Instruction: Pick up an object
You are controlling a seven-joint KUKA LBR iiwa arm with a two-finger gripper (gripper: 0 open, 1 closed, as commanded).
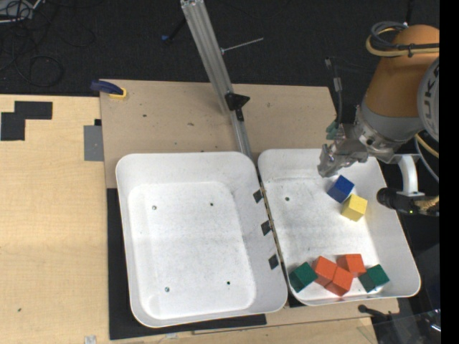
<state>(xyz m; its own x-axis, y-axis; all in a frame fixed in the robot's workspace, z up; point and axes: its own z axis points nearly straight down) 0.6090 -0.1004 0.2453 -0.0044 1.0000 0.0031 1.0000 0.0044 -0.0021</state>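
Gripper (328,165) sits low in the right bin (301,165), just up-left of the blue cube (341,188), w/ the yellow cube (354,207) right beside that. Can't tell its state tbh. Orange and green blocks (338,273) are bunched at the bin's near edge.

Probably a robotics lab: arm (401,84), paired bins (143,185).

The arm (401,77) runs off the right edge, so its upper part is cut away. The end effector (331,165) shows as a small grey mass whose fingers cannot be made out. The orange blocks (337,272) overlap one another, so their count is uncertain. The counter (43,213) runs off the left edge.
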